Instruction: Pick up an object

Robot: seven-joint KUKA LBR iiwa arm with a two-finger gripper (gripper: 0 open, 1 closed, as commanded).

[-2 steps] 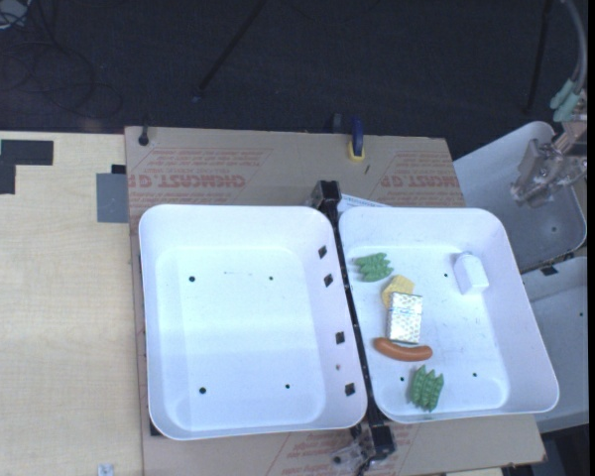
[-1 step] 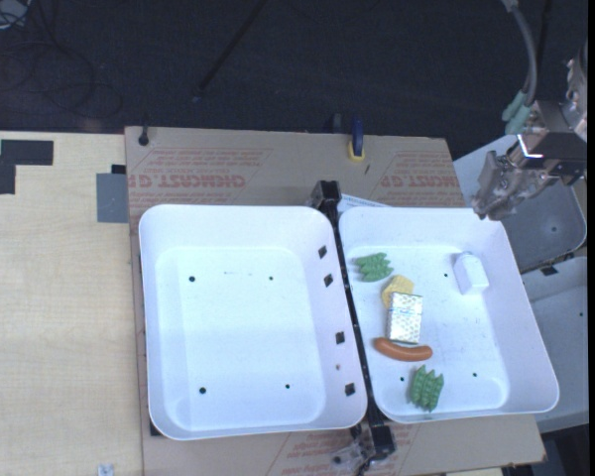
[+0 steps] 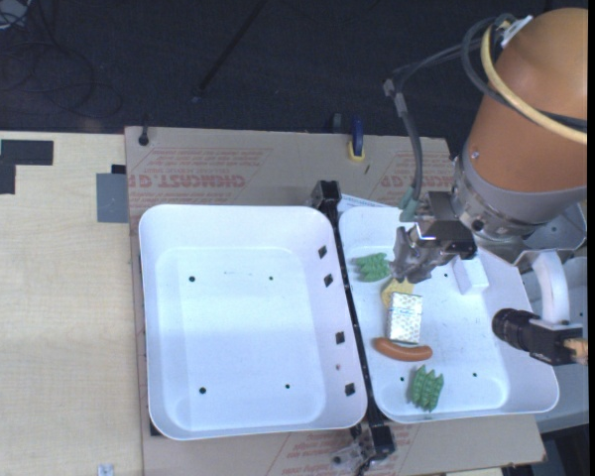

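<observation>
**A:** Where's your candidate?

**B:** Look at the silver packet (image 3: 406, 317) in the right bin (image 3: 496, 390), just under the gripper (image 3: 413, 266). A yellow piece (image 3: 390, 291) pokes out at its top edge, probably why the approach comes in there.

**A:** Are the jaws pinching it?

**B:** You can't tell; they're too dark and small to read, and nothing shows between them.

**A:** Neighbours?

**B:** The sausage (image 3: 402, 349) is just below the packet, one green toy (image 3: 372, 265) near the divider, another green toy (image 3: 425, 388) at the front. The left bin (image 3: 159, 266) sits alongside.

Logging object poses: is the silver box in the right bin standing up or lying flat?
Lying flat: the silver box shows its broad face upward on the right bin floor, above the sausage.
</observation>
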